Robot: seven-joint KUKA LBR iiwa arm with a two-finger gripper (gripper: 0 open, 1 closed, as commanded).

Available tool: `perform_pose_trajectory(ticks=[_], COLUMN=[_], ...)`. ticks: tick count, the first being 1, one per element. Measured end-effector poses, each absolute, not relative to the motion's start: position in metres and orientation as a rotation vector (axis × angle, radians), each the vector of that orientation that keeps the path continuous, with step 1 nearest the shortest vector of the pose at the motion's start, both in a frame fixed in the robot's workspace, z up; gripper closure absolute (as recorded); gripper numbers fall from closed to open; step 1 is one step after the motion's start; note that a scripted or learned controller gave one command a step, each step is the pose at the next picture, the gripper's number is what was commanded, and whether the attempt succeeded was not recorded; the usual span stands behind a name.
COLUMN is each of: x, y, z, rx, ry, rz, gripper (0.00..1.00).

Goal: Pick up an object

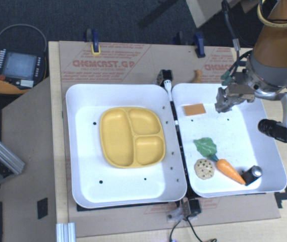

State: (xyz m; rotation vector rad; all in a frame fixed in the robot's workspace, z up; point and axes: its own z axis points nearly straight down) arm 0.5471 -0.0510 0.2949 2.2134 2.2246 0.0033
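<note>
The right bin holds an orange flat slice at its far left, a green leafy piece, a speckled cookie, a carrot and a small black cylinder near the front. My gripper hangs over the far part of this bin, a little right of the orange slice. Nothing shows between its fingers.
The left bin carries a yellow divided plate in its middle. Blue clamps hold the cardboard at the back. A black part of the arm juts over the right bin's right rim.
</note>
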Motion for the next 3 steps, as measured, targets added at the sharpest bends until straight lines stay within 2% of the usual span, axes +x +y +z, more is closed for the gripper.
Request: perform_pose_trajectory(ticks=[3], x=[0.615], y=[0.073], z=[0.253], rx=[2.215], ry=[2.225], rz=[0.003], gripper=[1.00])
